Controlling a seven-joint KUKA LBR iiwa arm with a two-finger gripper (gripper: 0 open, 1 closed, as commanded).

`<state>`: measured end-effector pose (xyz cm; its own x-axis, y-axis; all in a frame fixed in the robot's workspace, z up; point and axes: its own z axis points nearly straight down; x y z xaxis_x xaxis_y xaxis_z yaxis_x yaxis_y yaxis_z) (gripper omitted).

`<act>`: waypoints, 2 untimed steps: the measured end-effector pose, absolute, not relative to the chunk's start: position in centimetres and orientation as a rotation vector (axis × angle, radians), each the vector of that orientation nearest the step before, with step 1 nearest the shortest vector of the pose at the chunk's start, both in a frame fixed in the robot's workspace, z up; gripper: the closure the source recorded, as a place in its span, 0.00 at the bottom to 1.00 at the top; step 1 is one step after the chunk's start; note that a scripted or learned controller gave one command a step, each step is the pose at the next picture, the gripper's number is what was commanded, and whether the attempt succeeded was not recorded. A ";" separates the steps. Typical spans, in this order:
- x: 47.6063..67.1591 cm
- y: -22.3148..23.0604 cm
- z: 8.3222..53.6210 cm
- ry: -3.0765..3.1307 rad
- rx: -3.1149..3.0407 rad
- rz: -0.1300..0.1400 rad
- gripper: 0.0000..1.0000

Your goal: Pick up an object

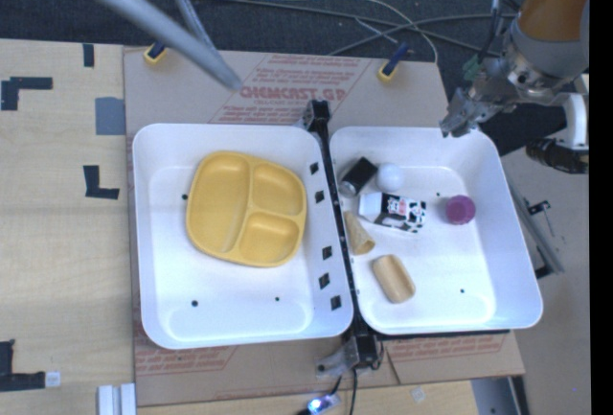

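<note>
The right bin [498,212] holds a purple ball [461,209], a tan bread-like roll [393,277], a black-and-white toy [403,210], a white ball [390,177], a small black block [355,173] and a tan cone [358,233]. My gripper [458,121] hangs above the far right corner of that bin, clear of all these objects. Nothing shows between its fingers.
The left bin [158,241] holds a yellow divided plate [245,208]. A grey pole [124,1] slants across the top left. Cables run behind the bins. Bare floor lies at the front right of the right bin.
</note>
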<state>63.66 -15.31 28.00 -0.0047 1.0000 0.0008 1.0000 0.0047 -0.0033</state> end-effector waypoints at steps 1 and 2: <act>61.6 -9.9 26.6 -2.224 -2.215 0.004 1.00; 60.4 -4.8 26.9 -2.226 -2.214 0.002 1.00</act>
<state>60.36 -4.85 26.94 -0.0053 1.0000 0.0008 1.0000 0.0053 -0.0026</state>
